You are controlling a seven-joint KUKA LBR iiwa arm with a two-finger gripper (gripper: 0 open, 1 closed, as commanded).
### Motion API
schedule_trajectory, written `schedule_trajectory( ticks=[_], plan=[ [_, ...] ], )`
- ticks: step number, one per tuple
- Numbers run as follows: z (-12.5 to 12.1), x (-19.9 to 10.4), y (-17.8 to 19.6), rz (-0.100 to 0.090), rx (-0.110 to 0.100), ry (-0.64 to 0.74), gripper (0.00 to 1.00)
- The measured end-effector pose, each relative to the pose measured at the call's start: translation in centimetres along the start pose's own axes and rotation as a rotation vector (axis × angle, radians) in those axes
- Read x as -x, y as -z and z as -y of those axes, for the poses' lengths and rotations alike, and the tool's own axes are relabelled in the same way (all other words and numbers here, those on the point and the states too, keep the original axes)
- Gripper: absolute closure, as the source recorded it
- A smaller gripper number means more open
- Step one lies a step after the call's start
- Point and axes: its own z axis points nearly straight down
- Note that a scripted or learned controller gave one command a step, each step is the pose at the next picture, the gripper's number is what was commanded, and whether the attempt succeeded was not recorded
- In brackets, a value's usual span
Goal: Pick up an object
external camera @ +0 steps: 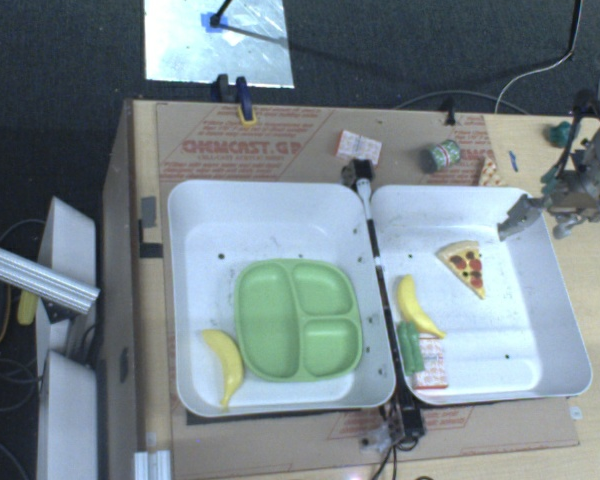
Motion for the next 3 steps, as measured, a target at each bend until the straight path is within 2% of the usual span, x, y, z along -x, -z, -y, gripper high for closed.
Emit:
schedule_trajectory(
  ticks=[1,2,3],
  plan=[
    [-2.6,-1.7,-12.1,-0.001,-0.004,0.001,0.00],
    [-2.8,-1.8,-17.2,0.000,-0.002,0.000,0.00],
    [-2.9,-1.7,-16.0,0.001,0.002,0.001,1.00]
  ],
)
